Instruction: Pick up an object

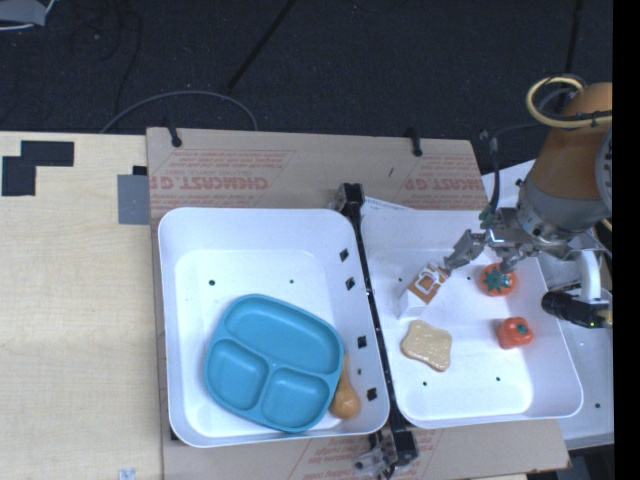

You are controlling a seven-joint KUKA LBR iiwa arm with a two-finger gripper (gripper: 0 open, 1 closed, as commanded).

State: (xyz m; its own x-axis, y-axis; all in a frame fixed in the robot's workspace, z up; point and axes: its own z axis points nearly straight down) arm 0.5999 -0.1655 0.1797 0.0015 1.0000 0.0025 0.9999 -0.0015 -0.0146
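Objects to choose from lie in the right bin: nearest a tan bread-shaped piece, then a red toy, a small patterned box, and farthest an orange toy. The end effector hovers just above it, fingers apart, gripping nothing. This looks like the approach step; next it should descend and close.

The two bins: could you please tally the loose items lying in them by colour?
Blue: 1, divided plate
Orange: 2, a round toy and another
Tan: 2, toast-shaped piece and small piece
White and orange: 1, small tag
Total: 6
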